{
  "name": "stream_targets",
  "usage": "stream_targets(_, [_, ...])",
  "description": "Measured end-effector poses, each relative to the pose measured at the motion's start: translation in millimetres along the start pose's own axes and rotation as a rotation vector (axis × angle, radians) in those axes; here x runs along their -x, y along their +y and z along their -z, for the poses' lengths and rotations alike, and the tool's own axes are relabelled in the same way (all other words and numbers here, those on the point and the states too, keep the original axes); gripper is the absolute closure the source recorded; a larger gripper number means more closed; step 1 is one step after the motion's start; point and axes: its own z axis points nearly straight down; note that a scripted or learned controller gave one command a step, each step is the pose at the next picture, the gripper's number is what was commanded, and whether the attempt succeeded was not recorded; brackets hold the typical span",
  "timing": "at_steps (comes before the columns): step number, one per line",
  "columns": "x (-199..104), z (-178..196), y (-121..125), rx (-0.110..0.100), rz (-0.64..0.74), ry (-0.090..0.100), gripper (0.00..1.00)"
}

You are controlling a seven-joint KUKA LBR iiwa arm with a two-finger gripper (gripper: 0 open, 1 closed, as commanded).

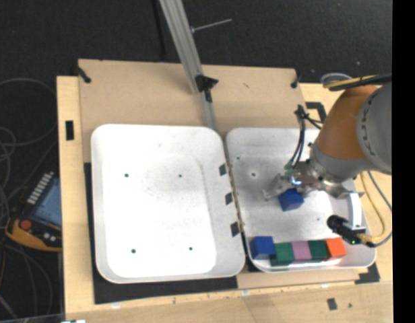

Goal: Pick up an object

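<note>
While the arm leans in from the right edge of the view, the scene reads as follows.

Landmark: right bin [261, 143], a shallow white tray; every place below is given against it.

Arm: grey body with an orange band [345, 123], hanging over the bin's right half.

Gripper: [293, 188] low over the middle of the bin floor, with cables running up from it toward the bin's far edge.

Blue cube, centre: [291, 200] at the middle of the bin, directly under the gripper tip and tilted on one corner; it looks to be caught at the tip, but whether it is truly pinched between the fingers cannot be told from this slant.

Row of blocks: along the bin's near wall, side by side and touching, running left to right as blue block [263, 246], green block [283, 252], pink block [301, 250], dark green block [318, 249], orange block [336, 247].

Left bin [160, 200]: just beside the right bin's left wall, joined to it by small dark clips.

Metal rail [184, 46]: slanting away from beyond the right bin's far left corner.
</note>
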Motion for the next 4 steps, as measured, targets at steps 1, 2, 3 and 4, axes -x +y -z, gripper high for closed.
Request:
stream_targets(1, [2,15,1,0.008,-0.006,-0.001,1.0])
stream_targets(2, [-115,80,-21,0.008,0.006,0.003,1.0])
stream_targets(3, [-163,125,-16,0.009,0.005,0.002,1.0])
stream_targets(4, [-131,79,-47,0.011,-0.007,-0.002,1.0])
